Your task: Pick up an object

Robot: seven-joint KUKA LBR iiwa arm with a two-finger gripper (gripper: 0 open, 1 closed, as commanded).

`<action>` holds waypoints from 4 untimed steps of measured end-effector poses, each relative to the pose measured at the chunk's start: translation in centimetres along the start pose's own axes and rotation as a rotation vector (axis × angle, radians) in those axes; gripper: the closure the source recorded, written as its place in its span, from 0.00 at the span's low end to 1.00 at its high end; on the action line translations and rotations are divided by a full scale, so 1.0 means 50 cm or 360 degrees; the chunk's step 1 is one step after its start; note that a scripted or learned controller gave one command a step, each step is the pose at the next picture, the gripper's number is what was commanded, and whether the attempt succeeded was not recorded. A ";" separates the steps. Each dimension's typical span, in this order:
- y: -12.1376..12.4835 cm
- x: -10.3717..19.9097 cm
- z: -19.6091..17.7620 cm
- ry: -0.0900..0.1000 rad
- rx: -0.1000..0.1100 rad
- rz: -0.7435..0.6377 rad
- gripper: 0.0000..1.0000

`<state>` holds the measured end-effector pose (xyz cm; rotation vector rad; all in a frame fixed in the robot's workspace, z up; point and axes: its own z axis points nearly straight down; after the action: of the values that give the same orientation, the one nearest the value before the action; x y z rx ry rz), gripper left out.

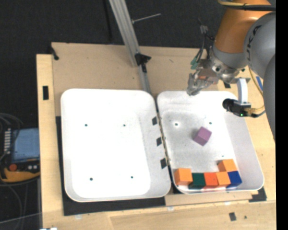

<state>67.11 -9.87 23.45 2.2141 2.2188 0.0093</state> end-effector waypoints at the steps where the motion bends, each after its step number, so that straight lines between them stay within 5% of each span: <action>1: 0.002 -0.001 -0.017 0.0002 0.0010 -0.0005 1.00; 4: -0.126 0.262 -0.005 0.0004 0.0017 -0.0007 1.00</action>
<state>60.80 3.22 23.64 2.2155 2.2302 0.0001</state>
